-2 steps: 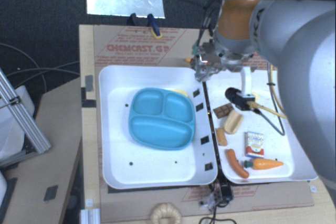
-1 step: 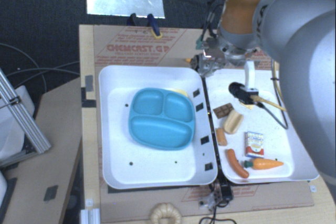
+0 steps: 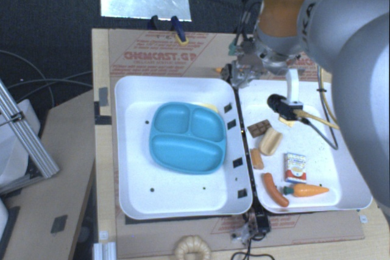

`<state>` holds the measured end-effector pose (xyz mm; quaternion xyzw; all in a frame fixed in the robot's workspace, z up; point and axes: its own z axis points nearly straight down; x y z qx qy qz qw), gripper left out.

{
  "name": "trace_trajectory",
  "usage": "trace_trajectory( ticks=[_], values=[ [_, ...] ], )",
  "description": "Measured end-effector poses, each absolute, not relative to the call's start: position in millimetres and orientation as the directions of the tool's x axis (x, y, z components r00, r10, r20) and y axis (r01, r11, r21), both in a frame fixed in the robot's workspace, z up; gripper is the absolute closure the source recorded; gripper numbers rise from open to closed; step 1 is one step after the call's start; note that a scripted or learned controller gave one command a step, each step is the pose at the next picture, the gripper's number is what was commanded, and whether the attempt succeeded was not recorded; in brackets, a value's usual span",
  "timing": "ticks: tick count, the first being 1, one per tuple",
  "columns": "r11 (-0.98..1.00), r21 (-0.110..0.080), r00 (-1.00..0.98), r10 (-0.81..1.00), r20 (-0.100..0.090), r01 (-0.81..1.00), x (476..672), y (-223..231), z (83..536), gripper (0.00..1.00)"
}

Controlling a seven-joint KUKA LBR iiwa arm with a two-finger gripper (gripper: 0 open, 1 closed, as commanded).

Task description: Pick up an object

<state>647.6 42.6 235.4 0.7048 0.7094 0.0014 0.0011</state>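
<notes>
Grey arm's gripper point(image 3: 244, 73) hovers over the bins' far divider, nothing lifted.
Jaws' state: cannot tell; orange plastic carrot point(image 3: 309, 190) waits near the right bin's point(image 3: 341, 161) front edge.

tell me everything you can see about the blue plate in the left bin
The blue plate is a light blue divided tray, plastic by its look, with rounded corners and three compartments: two smaller ones along the far side and one long one along the near side. It lies flat and right side up, turned slightly askew, around the middle of the left bin. A pale yellowish thing peeks out past its far right edge.
</notes>
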Motion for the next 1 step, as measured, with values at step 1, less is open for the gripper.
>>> trace_trajectory(
  ticks=[1],
  values=[
    [0.006,0.002,-0.006,1.0,0.0,1.0,646.0,47.7,233.8,1.0]
  ],
)
